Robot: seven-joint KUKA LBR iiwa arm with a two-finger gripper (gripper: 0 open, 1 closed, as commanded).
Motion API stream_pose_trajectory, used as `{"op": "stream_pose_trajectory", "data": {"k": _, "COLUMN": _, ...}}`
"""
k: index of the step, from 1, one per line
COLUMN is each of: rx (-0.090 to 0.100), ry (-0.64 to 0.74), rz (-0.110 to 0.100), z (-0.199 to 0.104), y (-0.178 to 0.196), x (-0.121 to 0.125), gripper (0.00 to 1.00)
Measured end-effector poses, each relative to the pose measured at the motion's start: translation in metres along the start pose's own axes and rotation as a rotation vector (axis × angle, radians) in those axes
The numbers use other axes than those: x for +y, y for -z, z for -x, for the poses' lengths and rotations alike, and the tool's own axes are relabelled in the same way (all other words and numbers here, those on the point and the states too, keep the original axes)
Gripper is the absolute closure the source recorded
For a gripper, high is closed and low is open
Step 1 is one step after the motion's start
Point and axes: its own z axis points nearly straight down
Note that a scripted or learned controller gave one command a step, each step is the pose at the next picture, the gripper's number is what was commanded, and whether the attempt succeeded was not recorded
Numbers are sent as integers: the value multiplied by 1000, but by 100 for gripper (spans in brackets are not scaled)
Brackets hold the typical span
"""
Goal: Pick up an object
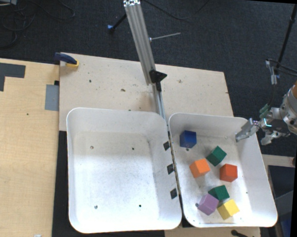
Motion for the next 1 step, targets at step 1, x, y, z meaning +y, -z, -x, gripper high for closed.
{"op": "stream_pose_trajectory", "data": {"k": 1, "rx": -2, "ry": 2, "rz": 5, "z": 0, "y": 3, "x": 1, "gripper": 0}}
